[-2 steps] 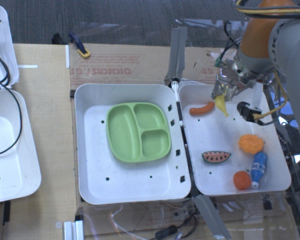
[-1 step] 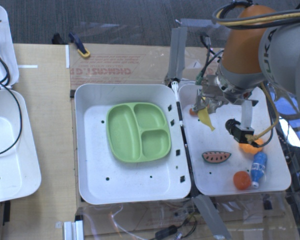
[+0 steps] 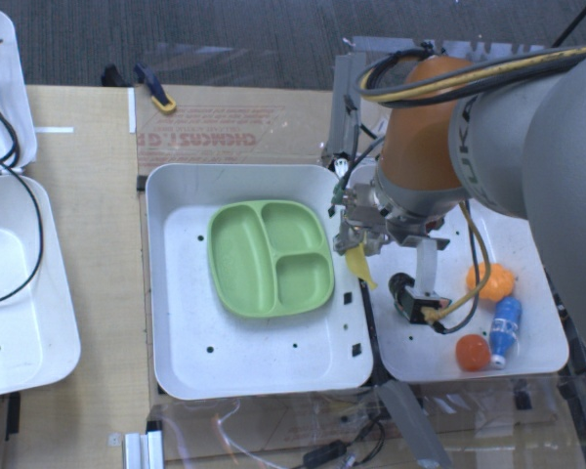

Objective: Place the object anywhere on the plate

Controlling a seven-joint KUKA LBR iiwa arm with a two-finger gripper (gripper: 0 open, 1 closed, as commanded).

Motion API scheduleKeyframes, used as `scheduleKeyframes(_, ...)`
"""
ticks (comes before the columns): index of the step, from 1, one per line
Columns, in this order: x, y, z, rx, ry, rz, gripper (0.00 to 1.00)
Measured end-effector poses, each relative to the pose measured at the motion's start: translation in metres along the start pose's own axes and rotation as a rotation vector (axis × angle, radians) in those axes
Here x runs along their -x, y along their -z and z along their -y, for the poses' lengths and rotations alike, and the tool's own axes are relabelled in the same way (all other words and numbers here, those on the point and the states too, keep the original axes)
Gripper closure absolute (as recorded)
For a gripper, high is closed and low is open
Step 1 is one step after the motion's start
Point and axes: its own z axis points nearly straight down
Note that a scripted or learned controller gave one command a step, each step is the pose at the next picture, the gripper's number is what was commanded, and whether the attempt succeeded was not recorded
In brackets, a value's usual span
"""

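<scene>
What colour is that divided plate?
Light green; the plate shows clearly in the camera view.

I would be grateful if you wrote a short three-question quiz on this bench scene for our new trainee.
1. True or false: the green divided plate lies in the left bin.
2. How many compartments does the plate have: A two, B three, C four?
3. Fill in: in the right bin, the blue bottle lies between an orange ball and a smaller ______ ball.

Key: 1 true. 2 B. 3 orange-red. Note for the trainee: the claw hangs near the seam between the bins, with a yellow piece at its tip; whether that is gripped is unclear.
</scene>
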Motion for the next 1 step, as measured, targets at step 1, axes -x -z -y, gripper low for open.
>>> scheduleKeyframes(1, 0.0006, 0.0003, -0.0003, 0.001, -0.001, 0.0, 0.0)
